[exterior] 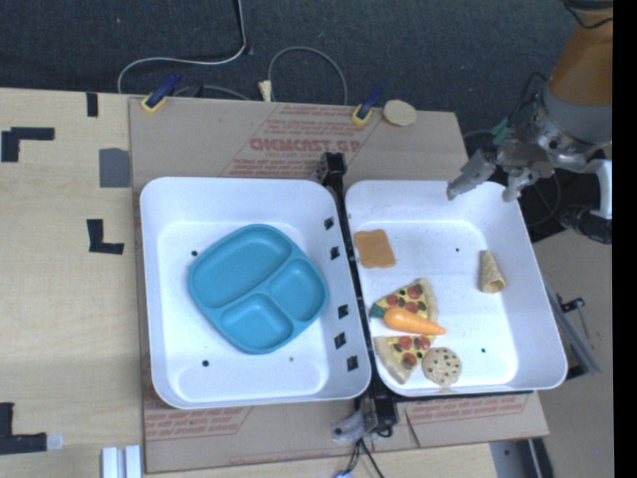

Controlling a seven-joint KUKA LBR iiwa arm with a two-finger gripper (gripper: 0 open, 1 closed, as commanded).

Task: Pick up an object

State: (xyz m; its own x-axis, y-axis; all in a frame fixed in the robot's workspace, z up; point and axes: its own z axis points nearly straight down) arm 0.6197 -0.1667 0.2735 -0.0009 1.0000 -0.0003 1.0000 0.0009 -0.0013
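Observation:
My gripper (490,181) hangs open above the far rim of the right bin (537,297), with nothing between its fingers. Below it in that bin lie a brown toast slice (375,249), a tan cone (491,271), two pizza slices (410,297) (398,353), an orange carrot (411,320) lying across them, and a cookie (441,365). All of these rest on the bin floor, apart from the gripper.
The left bin (164,267) holds a blue divided plate (259,287). A black clip (330,167) joins the bins at the far side. A small tan disc (400,113) lies on the cardboard behind the bins, and cables trail at the back.

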